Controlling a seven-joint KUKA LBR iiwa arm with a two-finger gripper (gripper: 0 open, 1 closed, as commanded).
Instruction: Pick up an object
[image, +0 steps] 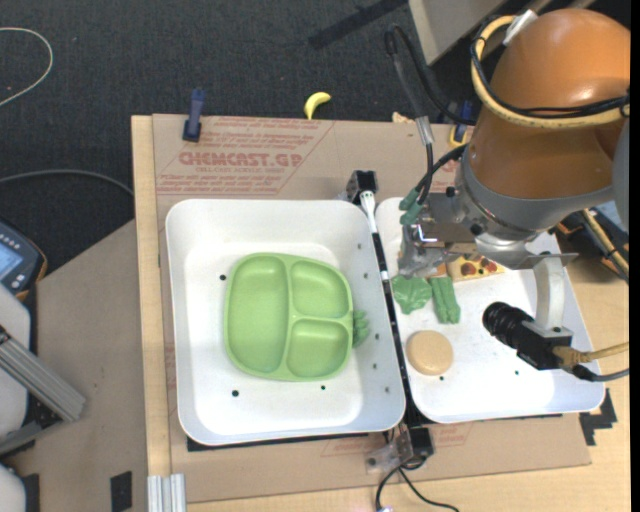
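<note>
**Hovering low over the right bin's green pieces**

The arm (540, 130) reaches over the right bin (485, 392). Its gripper (418, 248) is by the bin's left wall, and I cannot tell if it is open or closed. The left bin (200, 260) holds a green divided plate (290, 315). Just nearside of the gripper lie a leafy green piece (408, 292) and a green strip (446, 300), which runs lengthwise away from it. A tan disc (431, 352) lies beyond them, and a pizza slice (478, 267) lies beside the gripper.

bench (240, 165) | left white bin (190, 330) | right white bin (480, 385) | side by side
</note>
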